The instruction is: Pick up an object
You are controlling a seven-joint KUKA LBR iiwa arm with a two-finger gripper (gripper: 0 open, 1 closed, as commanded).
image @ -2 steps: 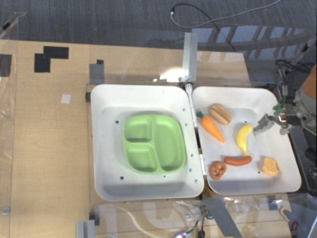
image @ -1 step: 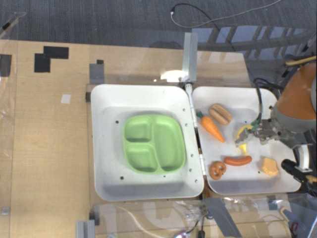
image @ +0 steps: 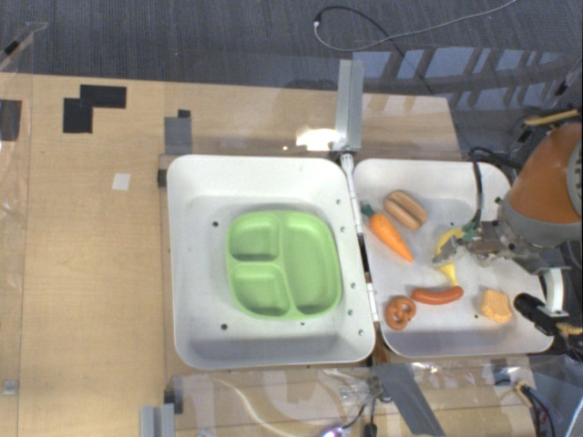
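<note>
The right bin (image: 428,176) holds several toy foods: a hot dog (image: 405,209), an orange carrot (image: 392,235), a yellow banana-like piece (image: 449,271), a red sausage (image: 437,294), a round brown-orange item (image: 399,311) and a tan chunk (image: 496,306). My gripper (image: 460,244) reaches in from the right and sits low over the upper end of the yellow piece, right of the carrot and above the sausage. Its tip blends with the yellow piece, so contact is unclear. The orange band of the arm (image: 547,185) is at the bin's right edge.
The left bin (image: 182,244) carries a green divided plate (image: 282,262). A metal post (image: 350,107) stands behind the seam between the bins. A black cable (image: 383,35) lies on the floor beyond the bench.
</note>
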